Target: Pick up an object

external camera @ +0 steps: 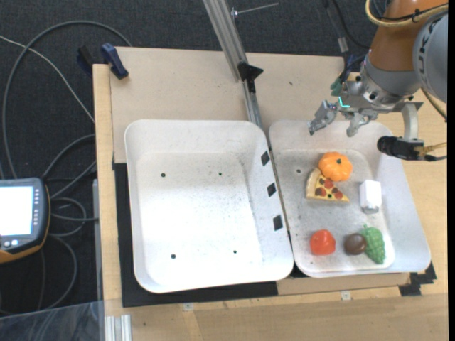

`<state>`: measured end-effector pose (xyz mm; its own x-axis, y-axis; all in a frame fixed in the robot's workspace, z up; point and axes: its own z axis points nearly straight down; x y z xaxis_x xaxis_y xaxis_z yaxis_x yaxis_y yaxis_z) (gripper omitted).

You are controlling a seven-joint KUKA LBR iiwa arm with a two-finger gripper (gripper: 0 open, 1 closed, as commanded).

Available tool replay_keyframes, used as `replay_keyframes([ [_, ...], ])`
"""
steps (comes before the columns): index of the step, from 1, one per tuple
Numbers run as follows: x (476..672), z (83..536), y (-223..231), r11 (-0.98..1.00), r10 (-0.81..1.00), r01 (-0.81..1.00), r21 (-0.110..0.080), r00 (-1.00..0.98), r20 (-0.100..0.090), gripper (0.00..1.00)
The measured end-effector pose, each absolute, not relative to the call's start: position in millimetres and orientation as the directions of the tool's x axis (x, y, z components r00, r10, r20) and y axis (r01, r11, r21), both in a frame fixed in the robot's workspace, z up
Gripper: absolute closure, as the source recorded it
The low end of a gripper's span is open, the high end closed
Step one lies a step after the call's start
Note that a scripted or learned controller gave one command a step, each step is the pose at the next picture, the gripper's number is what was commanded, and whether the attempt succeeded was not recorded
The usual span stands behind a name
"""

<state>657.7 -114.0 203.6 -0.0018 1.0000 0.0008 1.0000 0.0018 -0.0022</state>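
Below the claw (338,123) (fingers spread, nothing held), well apart, the orange pumpkin (335,166).

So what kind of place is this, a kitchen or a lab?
Most likely a robotics lab, not a kitchen: an industrial arm's gripper hangs over two white bins on a workbench, the food is toys like a pizza slice, and a teach pendant sits alongside.
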Motion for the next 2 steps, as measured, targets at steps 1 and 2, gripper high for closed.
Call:
replay_keyframes([
  [1,665.1,154.7,-108.0,0.003,1.0,1.0,-0.007,-0.003,0.001,0.0],
  [2,669.1,108.6,-101.3,0.002,1.0,1.0,-0.007,-0.002,0.002,0.0],
])
